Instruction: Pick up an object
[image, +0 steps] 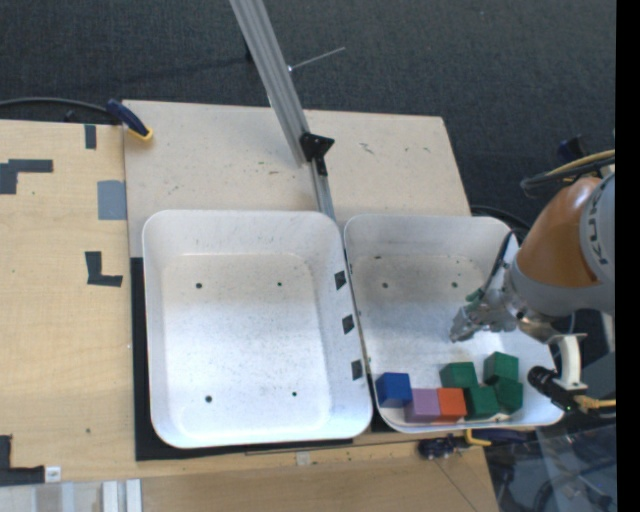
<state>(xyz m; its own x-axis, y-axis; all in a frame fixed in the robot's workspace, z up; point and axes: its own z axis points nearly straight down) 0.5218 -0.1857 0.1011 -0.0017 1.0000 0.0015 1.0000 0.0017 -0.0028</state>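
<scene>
Nearest the lens, along the near wall of the right bin (430, 235), sits a tight cluster of small blocks. From left to right they run: a blue block (394, 388), a purple block (426, 403), an orange block (452, 402), then several green blocks (487, 384) stacked and leaning against one another in the near right corner. The blue, purple and orange pieces touch in a row; the greens crowd just beside and behind the orange one.

Above that cluster the gripper (470, 325) hangs over the right bin's floor, near its right wall and a little short of the green blocks. It reads as a grey metal blur, and how its jaws stand cannot be told; nothing is seen between them. The arm's orange band (555, 240) and grey wrist enter from the right.

Left of this, the left bin (165, 235) lies flush against the right one, its floor speckled grey with 4 dark dots. Both bins rest on a pale wooden bench (220, 150), which a slanted metal rail (275, 75) crosses from the top.
</scene>
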